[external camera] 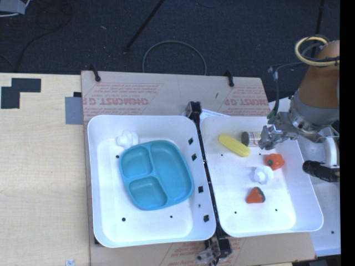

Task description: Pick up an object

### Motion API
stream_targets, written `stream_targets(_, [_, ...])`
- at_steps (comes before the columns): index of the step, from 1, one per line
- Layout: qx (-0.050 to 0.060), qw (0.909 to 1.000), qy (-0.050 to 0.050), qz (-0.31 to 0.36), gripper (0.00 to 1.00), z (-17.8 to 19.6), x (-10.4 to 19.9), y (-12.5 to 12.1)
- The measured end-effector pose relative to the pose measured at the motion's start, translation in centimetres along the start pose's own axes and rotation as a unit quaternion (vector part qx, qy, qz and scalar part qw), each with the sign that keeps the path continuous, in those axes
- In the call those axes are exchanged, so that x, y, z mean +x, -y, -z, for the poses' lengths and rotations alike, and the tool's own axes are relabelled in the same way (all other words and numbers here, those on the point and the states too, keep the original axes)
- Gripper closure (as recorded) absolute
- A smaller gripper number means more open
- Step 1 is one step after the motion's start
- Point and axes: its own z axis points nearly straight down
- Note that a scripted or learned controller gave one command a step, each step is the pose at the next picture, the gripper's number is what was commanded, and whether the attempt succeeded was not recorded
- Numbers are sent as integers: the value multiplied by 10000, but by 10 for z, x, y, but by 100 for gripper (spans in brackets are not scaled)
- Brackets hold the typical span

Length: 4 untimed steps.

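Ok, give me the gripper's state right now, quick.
Gripper: low over the right bin, near the yellow corn and the orange-red toy; open or shut cannot be told, and nothing is seen in its grasp.

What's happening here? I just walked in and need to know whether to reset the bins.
A robot arm reaches in from the right with its gripper low over the far edge of the right bin, near a small dark-capped item and a yellow corn cob. Nothing is visibly held. Two orange-red pieces and a white lump also lie in that bin. The left bin holds a blue divided tray and a white object.
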Motion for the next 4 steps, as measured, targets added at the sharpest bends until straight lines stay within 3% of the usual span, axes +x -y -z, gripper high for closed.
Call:
stream_targets(1, [8,10000,-3,38,100,36,-1,-1])
stream_targets(2, [27,10000,-18,54,100,42,49,-2])
stream_targets(4, [47,10000,-16,48,100,17,148,-16])
